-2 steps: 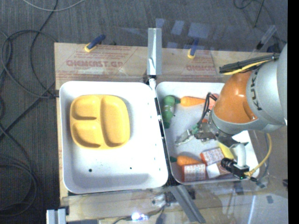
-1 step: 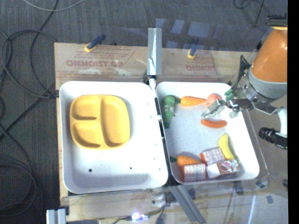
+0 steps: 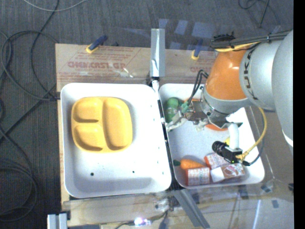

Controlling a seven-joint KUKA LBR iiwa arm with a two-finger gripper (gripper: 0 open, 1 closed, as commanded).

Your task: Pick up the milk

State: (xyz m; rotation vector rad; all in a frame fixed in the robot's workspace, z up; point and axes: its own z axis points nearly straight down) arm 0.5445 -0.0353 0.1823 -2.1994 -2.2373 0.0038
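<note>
Bins sit side by side on the bench. The left bin carries a yellow divided tray. In the right bin a green item lies at the far corner, with a carrot and the milk carton among small packages along the near edge. The gripper hangs low near the green item, well apart from the milk; whether it grasps anything I cannot tell.

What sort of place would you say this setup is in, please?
Most likely a robotics lab's pick-and-place test bench. A grey and orange arm reaches over two white bins, one holding a yellow divided tray, the other toy groceries such as a carrot. Loose cables trail across the carpet.
</note>
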